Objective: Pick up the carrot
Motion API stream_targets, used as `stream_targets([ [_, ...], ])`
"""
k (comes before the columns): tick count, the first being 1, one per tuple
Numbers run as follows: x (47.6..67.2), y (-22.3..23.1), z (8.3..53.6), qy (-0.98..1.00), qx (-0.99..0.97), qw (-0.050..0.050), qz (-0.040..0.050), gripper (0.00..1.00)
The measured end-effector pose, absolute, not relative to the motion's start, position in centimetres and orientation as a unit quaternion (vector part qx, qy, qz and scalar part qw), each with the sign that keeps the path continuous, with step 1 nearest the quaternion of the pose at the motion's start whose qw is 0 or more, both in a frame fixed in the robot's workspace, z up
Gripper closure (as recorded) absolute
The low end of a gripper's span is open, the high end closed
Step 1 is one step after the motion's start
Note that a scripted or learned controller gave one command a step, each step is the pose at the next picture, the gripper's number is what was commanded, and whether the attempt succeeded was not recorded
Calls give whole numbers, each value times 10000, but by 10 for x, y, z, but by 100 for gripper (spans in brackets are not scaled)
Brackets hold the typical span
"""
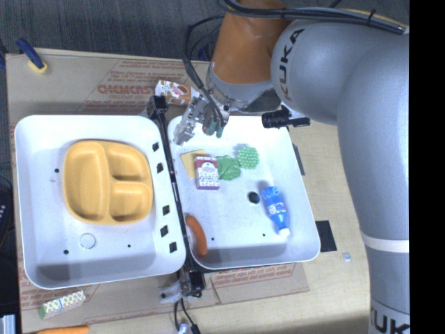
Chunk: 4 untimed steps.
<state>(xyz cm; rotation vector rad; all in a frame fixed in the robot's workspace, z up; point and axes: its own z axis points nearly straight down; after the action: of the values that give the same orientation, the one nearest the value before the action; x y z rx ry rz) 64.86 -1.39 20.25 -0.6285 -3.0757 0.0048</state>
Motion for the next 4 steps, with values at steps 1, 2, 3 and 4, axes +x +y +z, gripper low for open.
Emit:
stream_targets([
  [1,600,-57,277,-9959,-903,-11,6,100],
  [2,535,-23,216,-9908,-1350,13,5,100],
  [3,535,-24,216,-9907,-1357,10,5,0],
  [4,569,49,192,-9934,1144,-4,1,0],
])
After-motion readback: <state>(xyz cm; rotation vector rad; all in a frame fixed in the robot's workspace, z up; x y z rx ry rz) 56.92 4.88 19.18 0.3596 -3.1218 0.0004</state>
